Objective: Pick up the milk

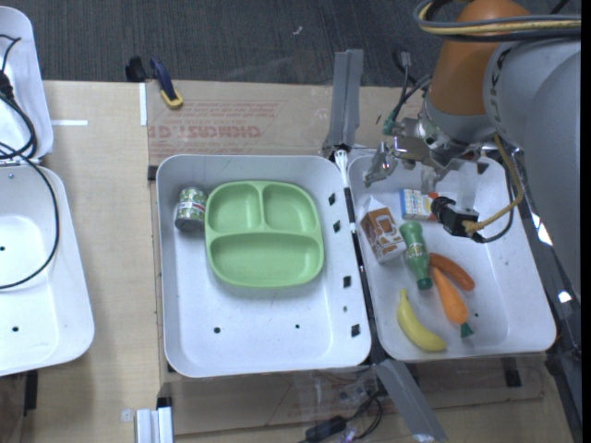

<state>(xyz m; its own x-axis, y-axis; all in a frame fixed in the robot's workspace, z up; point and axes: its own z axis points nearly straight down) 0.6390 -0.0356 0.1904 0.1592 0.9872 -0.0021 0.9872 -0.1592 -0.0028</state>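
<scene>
The milk [415,203] looks to be the small white-and-blue carton lying near the back of the right bin [517,340]. My gripper [404,173] hangs just behind and above it, at the bin's back left part. Its fingers [379,166] stand apart, so it is open, and nothing is held between them. The wrist and a looping cable [480,224] cover part of the carton's right side.
Beside the milk lie an orange-brown carton [380,233], a green bottle [416,253], two carrots [451,289] and a banana [417,323]. The left bin [259,340] holds a green divided plate [264,234] and a small can [190,209].
</scene>
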